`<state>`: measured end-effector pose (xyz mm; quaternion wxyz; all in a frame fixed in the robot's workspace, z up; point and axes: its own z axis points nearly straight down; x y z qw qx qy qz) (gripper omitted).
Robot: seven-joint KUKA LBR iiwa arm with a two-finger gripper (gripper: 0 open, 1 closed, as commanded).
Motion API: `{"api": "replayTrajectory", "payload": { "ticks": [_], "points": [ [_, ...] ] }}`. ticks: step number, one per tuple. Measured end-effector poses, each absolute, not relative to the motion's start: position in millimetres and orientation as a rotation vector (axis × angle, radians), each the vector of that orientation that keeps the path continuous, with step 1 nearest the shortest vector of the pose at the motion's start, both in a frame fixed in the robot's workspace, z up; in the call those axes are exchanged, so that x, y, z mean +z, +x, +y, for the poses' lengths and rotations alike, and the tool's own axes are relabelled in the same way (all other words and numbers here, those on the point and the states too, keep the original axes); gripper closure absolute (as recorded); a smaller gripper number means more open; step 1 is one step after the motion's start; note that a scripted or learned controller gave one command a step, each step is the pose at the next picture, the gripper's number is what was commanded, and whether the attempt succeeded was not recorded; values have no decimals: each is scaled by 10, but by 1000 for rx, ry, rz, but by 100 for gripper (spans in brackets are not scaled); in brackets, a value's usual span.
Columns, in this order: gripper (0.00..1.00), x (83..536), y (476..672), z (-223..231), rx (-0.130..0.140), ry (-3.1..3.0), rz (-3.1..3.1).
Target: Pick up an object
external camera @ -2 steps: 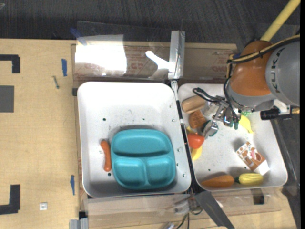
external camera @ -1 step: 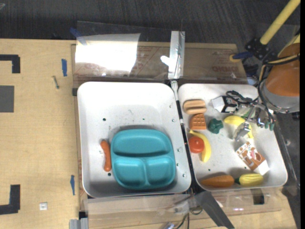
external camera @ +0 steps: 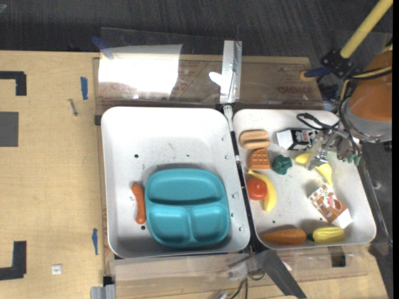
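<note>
Bench: wooden top point(external camera: 43, 167) bearing two white bins side by side.
Front of right bin point(external camera: 368, 229): sausage point(external camera: 284, 235), yellow lemon point(external camera: 328, 233), small carton point(external camera: 328, 205).
Left bin point(external camera: 124, 136): teal divided tray point(external camera: 186, 206), with a second sausage point(external camera: 139, 202) beside it.
Middle: tomato point(external camera: 256, 188), banana point(external camera: 269, 191), waffle point(external camera: 260, 159), hot dog point(external camera: 254, 137).
Gripper point(external camera: 324, 151): low at the right bin's far right corner, above yellow pieces; finger state cannot be told.

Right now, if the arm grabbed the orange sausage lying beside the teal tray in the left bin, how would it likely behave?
The sausage looks smooth and rounded, so it may slip or roll out of a pinch. It seems small, probably a light plastic toy. It lies against the teal tray, which could block one finger.
</note>
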<state>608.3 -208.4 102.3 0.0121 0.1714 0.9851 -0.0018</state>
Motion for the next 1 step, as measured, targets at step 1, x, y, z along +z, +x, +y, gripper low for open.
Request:
{"api": "replayTrajectory", "payload": {
  "ticks": [1],
  "points": [
    [100,1899,6168,-1242,7,654,3054]
  ]
}}
